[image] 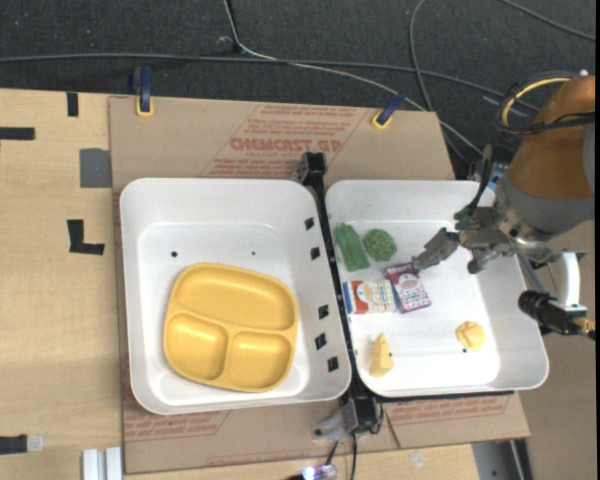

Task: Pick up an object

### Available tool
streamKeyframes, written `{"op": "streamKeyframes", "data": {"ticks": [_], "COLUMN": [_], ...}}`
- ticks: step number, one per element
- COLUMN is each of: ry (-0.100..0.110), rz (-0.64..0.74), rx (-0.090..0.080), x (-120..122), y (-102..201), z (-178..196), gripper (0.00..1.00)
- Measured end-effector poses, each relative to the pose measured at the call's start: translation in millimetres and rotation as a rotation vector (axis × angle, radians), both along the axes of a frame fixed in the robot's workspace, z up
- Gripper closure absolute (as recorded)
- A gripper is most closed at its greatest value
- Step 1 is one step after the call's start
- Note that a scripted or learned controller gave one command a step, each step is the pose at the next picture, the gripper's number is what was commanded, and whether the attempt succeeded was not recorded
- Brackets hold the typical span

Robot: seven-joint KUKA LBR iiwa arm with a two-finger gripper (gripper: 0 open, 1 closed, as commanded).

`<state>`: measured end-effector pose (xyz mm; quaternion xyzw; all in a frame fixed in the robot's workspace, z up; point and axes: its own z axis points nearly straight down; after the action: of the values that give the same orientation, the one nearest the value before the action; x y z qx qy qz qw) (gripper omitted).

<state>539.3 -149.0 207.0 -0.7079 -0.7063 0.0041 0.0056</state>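
Reading "CHEMCAST GP" in red, a cardboard sheet [280,143] lies under both bins. Left bin [150,208]: a yellow divided tray [230,326]. Right bin [515,368]: green pickle [350,247], green ball [379,242], two printed packets [368,296] [411,290], two yellow pieces [380,354] [469,335]. The gripper [427,256] hangs just above the purple-edged packet; jaw state cannot be told.

Yellow divided plate [230,326], white bins [140,208], two green pieces [351,247], orange-banded arm [555,158].
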Motion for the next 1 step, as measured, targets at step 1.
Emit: {"op": "streamKeyframes", "data": {"ticks": [1], "ry": [-0.012], "rz": [0.003], "rx": [-0.002], "x": [2.9], "y": [0.2], "z": [6.4], "gripper": [0.00]}}
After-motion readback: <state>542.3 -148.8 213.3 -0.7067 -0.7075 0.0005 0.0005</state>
